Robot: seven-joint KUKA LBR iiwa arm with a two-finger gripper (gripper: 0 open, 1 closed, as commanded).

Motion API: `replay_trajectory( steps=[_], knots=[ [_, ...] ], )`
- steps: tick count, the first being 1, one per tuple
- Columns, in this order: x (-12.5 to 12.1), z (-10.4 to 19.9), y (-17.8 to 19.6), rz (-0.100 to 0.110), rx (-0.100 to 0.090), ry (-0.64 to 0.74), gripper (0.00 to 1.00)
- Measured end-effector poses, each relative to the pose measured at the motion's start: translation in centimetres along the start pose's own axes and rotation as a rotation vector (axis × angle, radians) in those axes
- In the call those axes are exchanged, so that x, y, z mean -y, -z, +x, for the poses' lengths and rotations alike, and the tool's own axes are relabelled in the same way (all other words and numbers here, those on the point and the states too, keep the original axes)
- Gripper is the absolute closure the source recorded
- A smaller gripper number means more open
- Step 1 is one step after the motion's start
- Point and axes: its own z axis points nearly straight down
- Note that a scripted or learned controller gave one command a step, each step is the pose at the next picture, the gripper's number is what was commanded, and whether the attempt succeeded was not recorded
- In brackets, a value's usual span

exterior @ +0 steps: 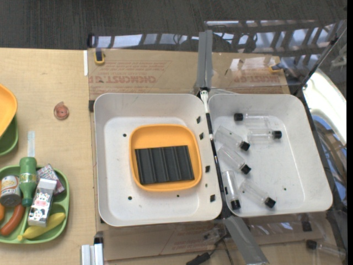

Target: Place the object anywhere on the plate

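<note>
The orange plate (165,162) sat centred in the left bin (110,164), already carrying a dark ribbed block (165,164), which looked like the object placed. Clear vials (242,162) lay scattered in the right bin (300,164). The gripper's state could not be told.

I see an orange-yellow plate (165,138) with a dark grey ribbed insert (165,164) in the white left bin (110,164). The white right bin (298,164) holds clear vials (258,130) with black caps. At the desk's left edge sits a green tray (60,220).
</note>
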Motion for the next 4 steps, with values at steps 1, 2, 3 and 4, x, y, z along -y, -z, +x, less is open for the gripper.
replay_trajectory(
  steps=[1,2,3,4],
  knots=[
    [0.1,-0.3,-6.6,-0.002,0.000,0.373,0.00],
    [1.5,-3.5,-7.4,-0.001,0.002,0.696,0.00],
    [2.4,-5.5,-8.6,-0.002,0.003,1.122,0.00],
    [2.6,-5.6,-3.4,-0.003,0.003,1.468,0.00]
  ],
)
